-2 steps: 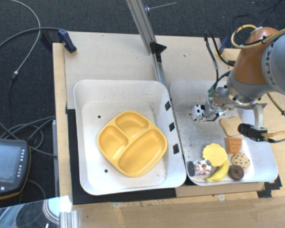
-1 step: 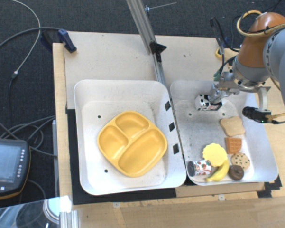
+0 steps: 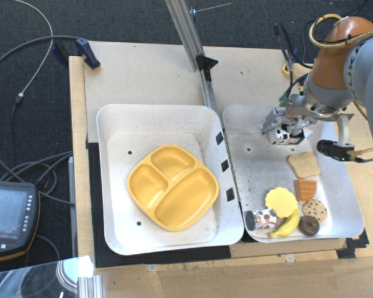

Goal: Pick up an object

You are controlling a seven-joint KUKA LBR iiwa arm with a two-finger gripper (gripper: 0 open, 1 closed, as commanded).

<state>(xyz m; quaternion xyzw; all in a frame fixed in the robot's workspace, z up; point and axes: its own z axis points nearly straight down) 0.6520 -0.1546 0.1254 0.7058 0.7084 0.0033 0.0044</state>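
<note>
two white bins sit side by side. the left bin [image 3: 112, 141] holds a yellow divided plate [image 3: 172, 187]. in the right bin [image 3: 248, 166], near the front edge, lie a small can [image 3: 262, 218], a yellow round piece [image 3: 280, 200], a banana [image 3: 287, 225], a toast slice [image 3: 305, 164], an orange cracker [image 3: 305, 189], a cookie [image 3: 314, 210] and a brown donut [image 3: 308, 226]. the gripper [image 3: 287, 131] is low over the far part of this bin, apart from the food; open or clenched, i cannot tell. the bench [image 3: 149, 73] is beige, with dark carpet [image 3: 25, 104] and cables around it.

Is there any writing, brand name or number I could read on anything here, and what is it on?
None can be read.
Small can in the right bin: a red and white label, print too blurred.
Tablet screen at the left edge: lit, content too small.
The yellow plate bears no markings.
</note>
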